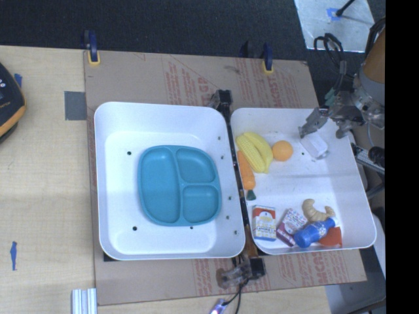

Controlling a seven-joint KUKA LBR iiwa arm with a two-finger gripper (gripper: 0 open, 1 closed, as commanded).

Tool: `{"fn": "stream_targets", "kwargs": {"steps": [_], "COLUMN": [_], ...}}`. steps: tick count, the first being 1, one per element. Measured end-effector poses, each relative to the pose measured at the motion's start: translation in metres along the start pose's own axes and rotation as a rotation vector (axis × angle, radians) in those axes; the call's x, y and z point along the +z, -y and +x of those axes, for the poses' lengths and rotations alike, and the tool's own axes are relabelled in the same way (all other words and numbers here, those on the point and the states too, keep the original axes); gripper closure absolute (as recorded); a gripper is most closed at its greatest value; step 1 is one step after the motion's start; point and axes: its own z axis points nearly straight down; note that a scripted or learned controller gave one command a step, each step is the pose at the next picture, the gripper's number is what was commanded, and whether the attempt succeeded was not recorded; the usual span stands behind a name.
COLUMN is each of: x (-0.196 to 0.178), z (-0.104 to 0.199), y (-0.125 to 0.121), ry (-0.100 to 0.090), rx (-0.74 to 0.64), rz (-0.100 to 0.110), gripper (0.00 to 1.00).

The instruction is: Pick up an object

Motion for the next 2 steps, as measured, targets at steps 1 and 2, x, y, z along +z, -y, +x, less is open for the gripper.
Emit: {"fn": "stream_targets", "kwargs": {"steps": [1, 2], "x": [0.090, 0.132], "z": [0.030, 0.020], "y": [-0.019, -0.026], "ry": [0.000, 0.005], "rx": [-0.001, 0.002], "rz": [0.002, -0.012], "gripper": [0.00, 0.00]}}
